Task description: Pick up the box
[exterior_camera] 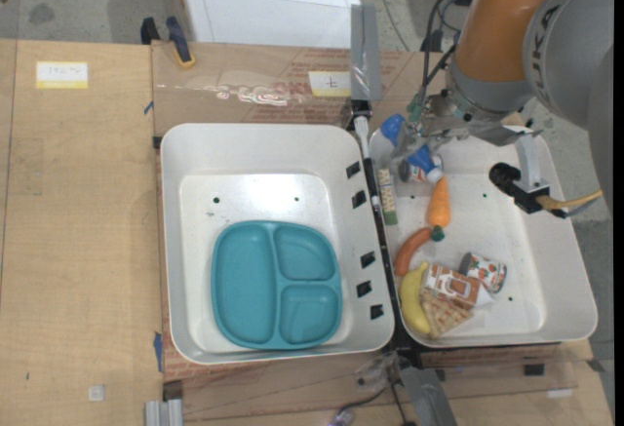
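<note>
Box point(450, 286) near right bin's point(565, 297) front, hand point(421, 136) well behind

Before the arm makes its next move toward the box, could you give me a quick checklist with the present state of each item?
1. Box in view in the right bin: ok.
2. Box free of neighbours: not ok, it lies against the banana and a small carton.
3. Gripper above the box: not ok, it sits at the bin's far end by the carrot.
4. Box between the fingers: not ok.
5. Finger opening: cannot tell.
</note>
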